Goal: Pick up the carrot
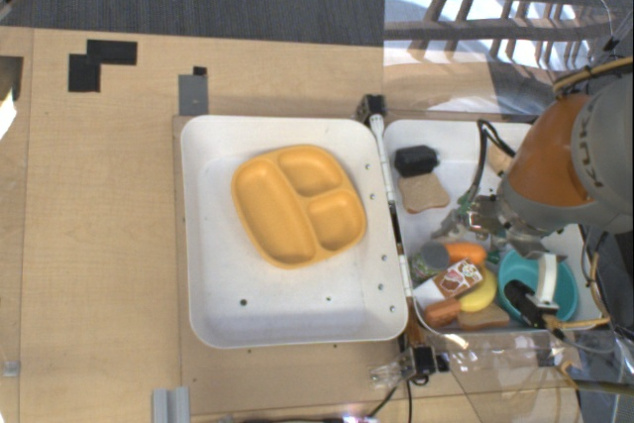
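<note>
Camera view looks down on two white bins; the left bin (213, 312) bears a yellow divided plate (297, 203), and the right bin (451, 139) holds a clutter of play food under the arm (555, 163). The carrot (466, 253) lies in the right bin near its middle, an orange piece with its long axis running roughly left to right, just above a banana (479, 292) and beside a teal bowl (540, 284). The gripper (477, 221) hangs just above and slightly right of the carrot, very close or perhaps touching; its opening I cannot tell, and nothing visibly sits in it. Judging by this, the reach is a short drop down and a little leftward, closing across the carrot's narrow width.
</note>
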Robot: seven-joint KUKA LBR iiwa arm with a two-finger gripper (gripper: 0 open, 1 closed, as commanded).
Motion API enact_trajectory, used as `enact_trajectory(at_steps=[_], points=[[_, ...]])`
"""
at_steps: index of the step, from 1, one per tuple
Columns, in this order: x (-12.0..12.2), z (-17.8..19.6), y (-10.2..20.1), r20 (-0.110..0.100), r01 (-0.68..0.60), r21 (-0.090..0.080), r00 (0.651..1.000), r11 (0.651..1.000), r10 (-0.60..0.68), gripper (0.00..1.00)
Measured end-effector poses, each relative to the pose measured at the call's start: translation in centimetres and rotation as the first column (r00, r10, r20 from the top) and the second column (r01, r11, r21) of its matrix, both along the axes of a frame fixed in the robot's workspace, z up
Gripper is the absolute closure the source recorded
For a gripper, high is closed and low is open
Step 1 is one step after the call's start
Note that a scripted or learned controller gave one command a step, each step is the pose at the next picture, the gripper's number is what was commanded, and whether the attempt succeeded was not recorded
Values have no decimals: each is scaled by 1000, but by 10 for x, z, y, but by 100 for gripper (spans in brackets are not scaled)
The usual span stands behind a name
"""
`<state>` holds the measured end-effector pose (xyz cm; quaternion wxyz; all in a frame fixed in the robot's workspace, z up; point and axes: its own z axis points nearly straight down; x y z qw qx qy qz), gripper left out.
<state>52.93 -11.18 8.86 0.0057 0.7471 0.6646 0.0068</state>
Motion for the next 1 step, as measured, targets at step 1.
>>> enact_trajectory(at_steps=[1], points=[[4,13,2,10,-6,-1,1000,1000,6,100]])
